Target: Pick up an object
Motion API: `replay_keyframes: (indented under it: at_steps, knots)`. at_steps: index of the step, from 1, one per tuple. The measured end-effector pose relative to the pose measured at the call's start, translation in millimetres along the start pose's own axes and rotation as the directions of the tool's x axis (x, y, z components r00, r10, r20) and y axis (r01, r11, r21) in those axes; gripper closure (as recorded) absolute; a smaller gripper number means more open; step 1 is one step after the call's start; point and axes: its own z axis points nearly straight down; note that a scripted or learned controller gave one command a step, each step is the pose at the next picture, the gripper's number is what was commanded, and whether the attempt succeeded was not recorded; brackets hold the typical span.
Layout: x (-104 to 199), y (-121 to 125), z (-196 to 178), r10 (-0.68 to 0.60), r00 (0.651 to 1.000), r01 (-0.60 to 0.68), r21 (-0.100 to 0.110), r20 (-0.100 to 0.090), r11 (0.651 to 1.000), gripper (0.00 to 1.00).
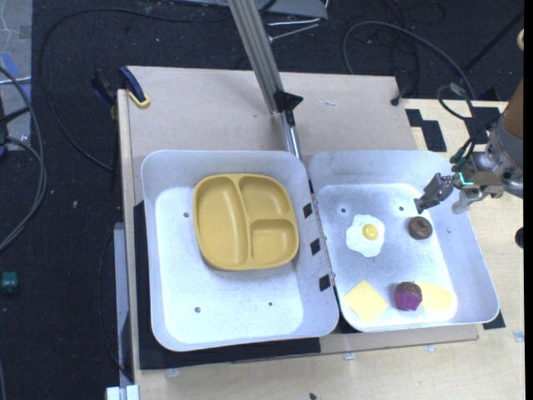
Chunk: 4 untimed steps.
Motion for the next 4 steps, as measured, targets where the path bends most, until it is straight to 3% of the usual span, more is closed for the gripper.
replay_keyframes:
  at_steps: [1, 3, 4]
  knots:
    - [0, 1, -1, 0.000, 1.000, 0.000, -0.002, 0.000, 1.000, 0.00]
    - [-3, 8, 105, 0.002, 1.000, -0.002, 0.002, -0.001, 1.000, 0.00]
    - [-9, -1, 154, 0.003, 1.000, -0.003, 0.002, -0.001, 1.000, 0.00]
